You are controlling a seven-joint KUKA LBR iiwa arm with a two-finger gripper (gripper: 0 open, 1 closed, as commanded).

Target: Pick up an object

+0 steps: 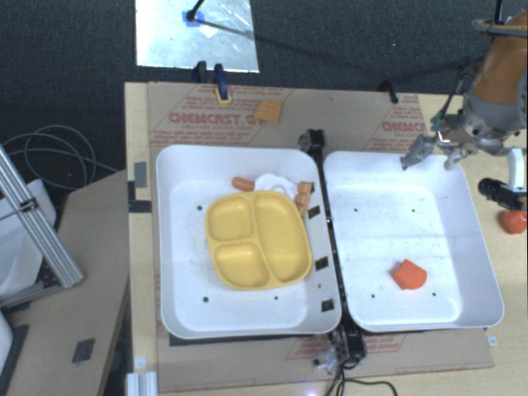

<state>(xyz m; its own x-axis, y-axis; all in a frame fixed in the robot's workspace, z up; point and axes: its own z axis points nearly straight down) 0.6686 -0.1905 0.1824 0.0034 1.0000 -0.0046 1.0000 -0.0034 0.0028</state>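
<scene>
Orange, the small block (409,274) lies alone near the front of the right bin (470,246), well apart from the gripper (434,154), which hangs open and empty over the far rim and could close on nothing.

Cardboard sheet (247,115): red "CHEMCAST" print, twice.

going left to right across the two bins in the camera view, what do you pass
yellow tray → orange block → gripper above the right bin's far corner
</scene>
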